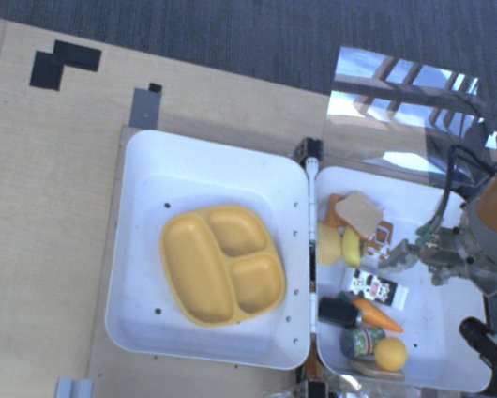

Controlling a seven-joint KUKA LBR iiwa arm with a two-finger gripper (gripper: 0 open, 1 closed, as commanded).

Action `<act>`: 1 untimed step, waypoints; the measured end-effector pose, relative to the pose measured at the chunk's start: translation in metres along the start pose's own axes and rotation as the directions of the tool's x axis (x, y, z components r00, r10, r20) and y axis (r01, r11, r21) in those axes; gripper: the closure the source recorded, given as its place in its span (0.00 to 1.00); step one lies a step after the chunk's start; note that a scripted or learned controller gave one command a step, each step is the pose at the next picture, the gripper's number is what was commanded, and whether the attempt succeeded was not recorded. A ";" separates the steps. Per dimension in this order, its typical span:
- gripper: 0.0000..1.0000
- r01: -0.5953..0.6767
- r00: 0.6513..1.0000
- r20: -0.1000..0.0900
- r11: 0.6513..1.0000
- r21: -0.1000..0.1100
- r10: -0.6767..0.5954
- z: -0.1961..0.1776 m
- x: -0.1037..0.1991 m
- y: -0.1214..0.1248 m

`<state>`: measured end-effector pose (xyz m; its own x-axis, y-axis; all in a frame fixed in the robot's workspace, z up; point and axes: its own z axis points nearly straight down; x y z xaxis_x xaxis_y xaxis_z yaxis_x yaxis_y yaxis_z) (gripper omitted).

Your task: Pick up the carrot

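Carrot (378, 314): lay in the right bin (449, 357), near its front-left part, long axis running roughly left-right with a slight tilt, tip toward the right.
Jaws (402, 257): hovered over the right bin, above and just right of the carrot in the picture; carrot lay toward the bin's front from them. Whether they stood released or clenched, I could not tell; nothing seen between them.
Right bin contents: carrot, a yellow banana-like piece (352, 248), a brown slice (357, 213), a small black-and-white card (374, 288), a black block (337, 311), a can (360, 342), an orange-yellow ball (391, 354).
Left bin (144, 223): held a yellow divided tray (221, 262).
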<state>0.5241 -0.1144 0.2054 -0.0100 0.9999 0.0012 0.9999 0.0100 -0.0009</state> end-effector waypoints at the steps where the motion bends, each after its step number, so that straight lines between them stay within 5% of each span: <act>1: 0.00 0.178 0.984 0.004 0.984 -0.010 -0.178 0.099 -0.021 -0.027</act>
<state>0.4968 -0.1354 0.1065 -0.1880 0.9822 -0.0028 0.9821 0.1880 0.0089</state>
